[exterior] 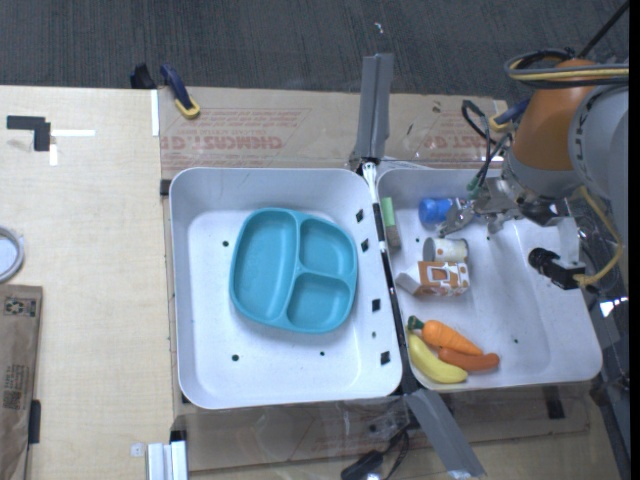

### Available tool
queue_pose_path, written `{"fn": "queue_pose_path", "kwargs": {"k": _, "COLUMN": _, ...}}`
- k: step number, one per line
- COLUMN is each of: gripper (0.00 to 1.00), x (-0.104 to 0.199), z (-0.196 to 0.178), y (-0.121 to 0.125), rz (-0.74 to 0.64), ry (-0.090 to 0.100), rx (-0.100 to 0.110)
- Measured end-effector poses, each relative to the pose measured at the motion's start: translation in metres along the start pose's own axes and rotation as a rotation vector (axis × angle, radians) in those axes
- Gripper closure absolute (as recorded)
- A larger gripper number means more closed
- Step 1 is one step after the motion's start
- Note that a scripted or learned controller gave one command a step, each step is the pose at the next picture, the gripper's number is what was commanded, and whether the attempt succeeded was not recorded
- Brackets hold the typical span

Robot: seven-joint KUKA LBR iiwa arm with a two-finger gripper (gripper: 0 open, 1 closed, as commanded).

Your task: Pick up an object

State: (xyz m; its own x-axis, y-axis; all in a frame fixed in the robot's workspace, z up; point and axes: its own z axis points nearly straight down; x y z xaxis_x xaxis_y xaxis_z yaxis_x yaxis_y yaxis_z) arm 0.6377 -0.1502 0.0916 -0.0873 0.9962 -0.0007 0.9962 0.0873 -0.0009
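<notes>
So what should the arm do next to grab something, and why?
Probably lower a little toward the small blue object. The gripper sits just to its right, at the far end of the right white bin, closer to it than to the orange-and-white carton, orange carrot or yellow banana.

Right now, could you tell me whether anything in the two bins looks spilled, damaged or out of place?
Nothing looks spilled or broken. The blue divided plate lies flat but turned askew in the left bin. In the right bin, the small orange-and-white carton lies on its side.
</notes>
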Motion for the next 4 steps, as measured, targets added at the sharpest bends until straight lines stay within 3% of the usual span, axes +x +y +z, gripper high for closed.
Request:
{"fn": "queue_pose_path", "kwargs": {"k": 1, "gripper": 1.0, "x": -0.001, "z": -0.011, "y": 0.001, "rz": 0.003, "ry": -0.001, "rx": -0.003}}
{"fn": "queue_pose_path", "kwargs": {"k": 2, "gripper": 1.0, "x": -0.002, "z": -0.02, "y": 0.001, "rz": 0.005, "ry": -0.002, "rx": -0.004}}
{"fn": "queue_pose_path", "kwargs": {"k": 3, "gripper": 1.0, "x": 0.02, "z": -0.056, "y": 0.023, "rz": -0.292, "ry": -0.001, "rx": -0.004}}
{"fn": "queue_pose_path", "kwargs": {"k": 4, "gripper": 0.0, "x": 0.02, "z": -0.056, "y": 0.023, "rz": -0.292, "ry": -0.001, "rx": -0.003}}
